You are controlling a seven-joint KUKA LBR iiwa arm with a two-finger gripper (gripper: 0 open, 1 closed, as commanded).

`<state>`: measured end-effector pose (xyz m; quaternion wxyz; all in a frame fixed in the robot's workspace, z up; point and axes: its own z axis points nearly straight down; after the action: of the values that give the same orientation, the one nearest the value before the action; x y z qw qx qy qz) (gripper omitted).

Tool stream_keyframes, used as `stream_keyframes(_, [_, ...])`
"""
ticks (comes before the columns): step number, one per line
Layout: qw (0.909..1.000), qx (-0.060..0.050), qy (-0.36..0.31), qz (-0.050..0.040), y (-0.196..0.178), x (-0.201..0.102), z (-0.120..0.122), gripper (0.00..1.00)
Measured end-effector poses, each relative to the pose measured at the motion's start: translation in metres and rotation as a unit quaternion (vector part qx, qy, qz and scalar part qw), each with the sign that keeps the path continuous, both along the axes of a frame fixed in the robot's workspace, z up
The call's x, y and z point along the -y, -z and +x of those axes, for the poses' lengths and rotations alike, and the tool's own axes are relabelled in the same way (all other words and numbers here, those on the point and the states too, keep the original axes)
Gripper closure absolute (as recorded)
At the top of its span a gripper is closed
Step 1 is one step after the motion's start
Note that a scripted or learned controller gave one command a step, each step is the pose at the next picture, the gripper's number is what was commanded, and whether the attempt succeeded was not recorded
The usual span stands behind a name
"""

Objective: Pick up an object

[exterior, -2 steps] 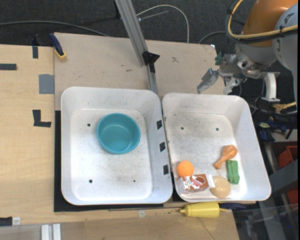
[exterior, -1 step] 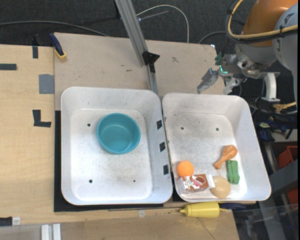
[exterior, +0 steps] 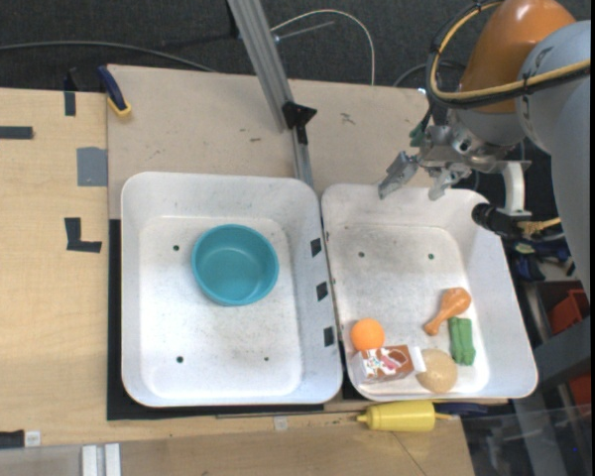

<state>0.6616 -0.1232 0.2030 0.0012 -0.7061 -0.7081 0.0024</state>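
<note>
My gripper (exterior: 416, 182) hangs over the far edge of the right bin (exterior: 397, 241), its two fingers spread apart and open with nothing between them. Well below it, at the bin's near end, lie an orange ball (exterior: 367, 334), a red and white packet (exterior: 386, 362), a beige round object (exterior: 437, 371), a green piece (exterior: 461, 340) and an orange drumstick-shaped toy (exterior: 447, 309). A teal bowl (exterior: 235, 264) sits in the left bin (exterior: 159, 296).
A yellow bottle-shaped object (exterior: 402, 416) lies on the bench just outside the right bin's near rim. A grey metal post (exterior: 268, 58) slants up from between the bins. Cables loop behind the arm at the top right.
</note>
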Motion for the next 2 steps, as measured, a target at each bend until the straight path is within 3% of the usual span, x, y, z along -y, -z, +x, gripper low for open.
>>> stream_keyframes(2, [1.0000,0.003,0.000,-0.0005,0.115,0.000,-0.002,0.00])
